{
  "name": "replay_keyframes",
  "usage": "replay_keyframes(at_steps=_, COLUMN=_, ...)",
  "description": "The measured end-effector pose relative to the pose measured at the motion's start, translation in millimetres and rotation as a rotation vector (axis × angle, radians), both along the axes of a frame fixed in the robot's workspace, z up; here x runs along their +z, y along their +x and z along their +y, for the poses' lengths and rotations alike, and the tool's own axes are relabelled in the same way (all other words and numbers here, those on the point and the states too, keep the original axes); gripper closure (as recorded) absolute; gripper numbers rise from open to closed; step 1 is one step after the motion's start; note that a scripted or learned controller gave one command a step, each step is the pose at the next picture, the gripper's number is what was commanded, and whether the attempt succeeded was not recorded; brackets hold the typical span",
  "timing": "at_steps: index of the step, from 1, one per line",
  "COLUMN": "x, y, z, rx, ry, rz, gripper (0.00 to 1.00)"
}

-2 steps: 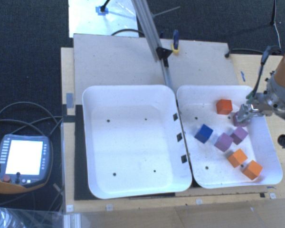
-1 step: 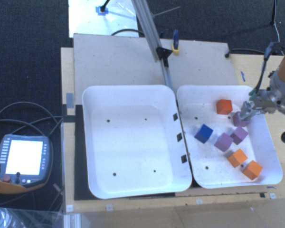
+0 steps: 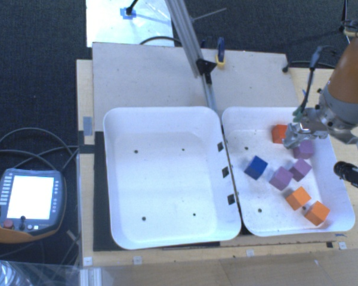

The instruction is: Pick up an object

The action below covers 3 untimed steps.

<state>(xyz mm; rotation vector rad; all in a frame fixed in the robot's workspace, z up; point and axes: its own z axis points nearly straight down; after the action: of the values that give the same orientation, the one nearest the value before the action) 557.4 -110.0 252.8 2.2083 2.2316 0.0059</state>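
Bench: the pale board bench (image 3: 155,70) carries two shallow white plastic bins side by side.
Left bin: the left white bin (image 3: 116,159) lies well apart from the work.
Right bin: the right white bin (image 3: 250,219) holds all the small blocks, gathered toward its right half.
Arm: the grey arm with the orange band (image 3: 349,79) reaches in from the right, over the bin's upper right part.
Gripper: the two-finger gripper (image 3: 298,134) sits low among the upper blocks; whether it is spread or closed I cannot tell, and no block can be seen caught in it.
Likely target: an orange cube (image 3: 278,133) just left of the gripper and a purple cube (image 3: 304,149) just below it, both very near the tool.
Other blocks: a blue cube (image 3: 256,167) toward the bin's middle, two more purple cubes (image 3: 289,174) touching each other, two more orange cubes (image 3: 307,206) near the lower right corner.
Doing it well: settle on one cube, centre the tool over it squarely, descend straight, and close only once the neighbour is outside the grip; lift slowly to check that it holds.
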Motion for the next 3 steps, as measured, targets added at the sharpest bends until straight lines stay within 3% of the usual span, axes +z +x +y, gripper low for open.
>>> replay_keyframes(at_steps=2, x=-1.1, y=15.1, z=92.7, rx=0.0, ry=0.001, rz=0.001, gripper=1.0)
replay_keyframes(at_steps=3, x=-6.8, y=8.1, z=149.9, rx=0.001, ry=0.002, rz=0.003, gripper=1.0)
